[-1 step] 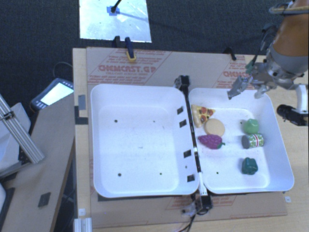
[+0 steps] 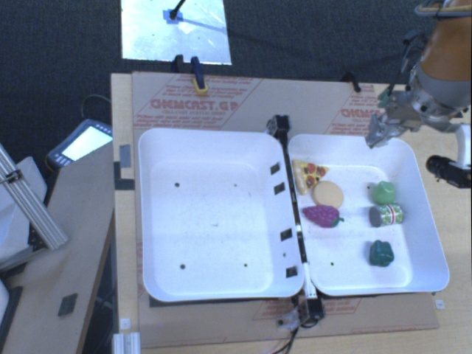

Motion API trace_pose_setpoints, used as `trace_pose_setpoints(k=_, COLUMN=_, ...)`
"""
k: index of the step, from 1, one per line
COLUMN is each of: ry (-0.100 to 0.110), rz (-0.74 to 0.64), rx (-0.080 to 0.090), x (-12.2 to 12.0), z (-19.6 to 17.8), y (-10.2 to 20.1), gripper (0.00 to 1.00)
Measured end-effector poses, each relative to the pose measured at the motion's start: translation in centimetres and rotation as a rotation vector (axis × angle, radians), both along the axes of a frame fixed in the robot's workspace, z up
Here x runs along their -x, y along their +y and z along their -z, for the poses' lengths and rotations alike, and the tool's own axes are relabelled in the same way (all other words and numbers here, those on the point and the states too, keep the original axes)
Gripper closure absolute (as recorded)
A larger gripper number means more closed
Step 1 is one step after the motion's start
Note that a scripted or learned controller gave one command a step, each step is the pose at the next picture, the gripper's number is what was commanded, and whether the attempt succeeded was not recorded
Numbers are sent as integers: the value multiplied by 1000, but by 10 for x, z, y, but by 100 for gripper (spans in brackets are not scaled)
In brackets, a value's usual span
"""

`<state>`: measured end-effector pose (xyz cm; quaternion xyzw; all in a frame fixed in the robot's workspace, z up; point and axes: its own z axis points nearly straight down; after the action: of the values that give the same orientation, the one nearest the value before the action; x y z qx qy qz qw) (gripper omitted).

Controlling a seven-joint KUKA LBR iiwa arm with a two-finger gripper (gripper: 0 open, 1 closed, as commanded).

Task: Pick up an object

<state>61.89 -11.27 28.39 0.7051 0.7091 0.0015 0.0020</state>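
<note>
Nothing is lifted yet: the gripper (image 2: 377,138) hangs over the right bin's (image 2: 424,198) far rim, whether its jaws are clenched I cannot tell (too blurred), and the green pepper (image 2: 381,253) and the rest lie inside that bin.

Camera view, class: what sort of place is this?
Probably a robot test lab: two white bins on a bench, toy food such as a pizza slice, and a robot arm.
</note>
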Motion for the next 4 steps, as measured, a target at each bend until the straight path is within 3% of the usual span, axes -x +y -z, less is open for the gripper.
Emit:
trace_pose_setpoints(k=1, ry=-5, rz=-10, rx=-4, x=-12, z=-61, y=105, gripper=100)
trace_pose_setpoints(k=2, ry=1, rz=-3, rx=-2, x=-51, z=-42, y=152, gripper=100)
trace_pose_setpoints(k=3, ry=-3, rz=-7, rx=-5, x=-50, z=-95, y=242, gripper=100)
trace_pose_setpoints(k=4, ry=11, rz=-4, rx=-3, x=79, z=-77, y=262, gripper=100)
